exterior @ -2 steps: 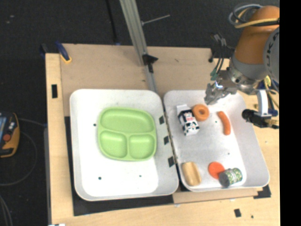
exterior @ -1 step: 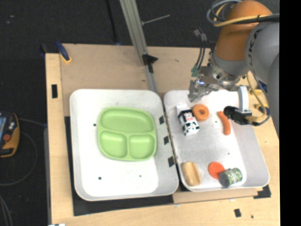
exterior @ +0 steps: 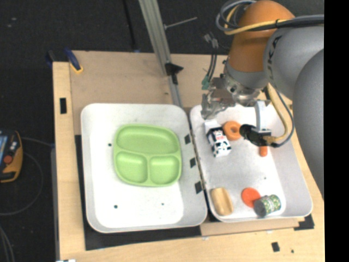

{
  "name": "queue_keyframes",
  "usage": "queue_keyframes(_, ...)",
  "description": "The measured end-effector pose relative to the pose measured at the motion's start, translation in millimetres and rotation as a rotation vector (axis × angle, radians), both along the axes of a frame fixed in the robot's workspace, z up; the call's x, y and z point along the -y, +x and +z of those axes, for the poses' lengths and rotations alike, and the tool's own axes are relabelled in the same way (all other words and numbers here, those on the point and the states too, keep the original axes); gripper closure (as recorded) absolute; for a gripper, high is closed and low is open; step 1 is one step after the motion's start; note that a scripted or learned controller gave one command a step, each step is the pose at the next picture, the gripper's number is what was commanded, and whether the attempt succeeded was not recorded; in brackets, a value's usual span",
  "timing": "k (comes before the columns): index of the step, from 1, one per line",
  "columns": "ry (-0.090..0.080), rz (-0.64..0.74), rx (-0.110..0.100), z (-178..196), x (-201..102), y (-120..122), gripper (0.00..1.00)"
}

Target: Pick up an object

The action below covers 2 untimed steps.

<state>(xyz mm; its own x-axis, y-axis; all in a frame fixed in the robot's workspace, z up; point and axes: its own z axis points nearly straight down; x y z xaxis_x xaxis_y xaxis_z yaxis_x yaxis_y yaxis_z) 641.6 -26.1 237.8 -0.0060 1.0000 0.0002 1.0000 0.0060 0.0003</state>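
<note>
1. A pale wooden bench (exterior: 131, 75) stood against a dark floor and bore two shallow white bins side by side.
2. The left bin (exterior: 98, 201) held a green divided plate (exterior: 147, 155), well apart from the jaws.
3. The gripper (exterior: 211, 109) hung over the far left corner of the right bin (exterior: 289, 173); whether the jaws were released or clenched could not be told.
4. A small black-and-white carton (exterior: 219, 142) lay just below the jaws, with an orange ring (exterior: 232, 130) just beside it.
5. A tan block (exterior: 221, 200), an orange disc (exterior: 250, 196) and a green-patterned can (exterior: 267, 204) lay along the bin's near edge, well apart from the jaws.
</note>
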Motion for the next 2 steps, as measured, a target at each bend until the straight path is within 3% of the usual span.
queue_keyframes(2,0.000,0.001,0.002,4,-109,35,1.00)
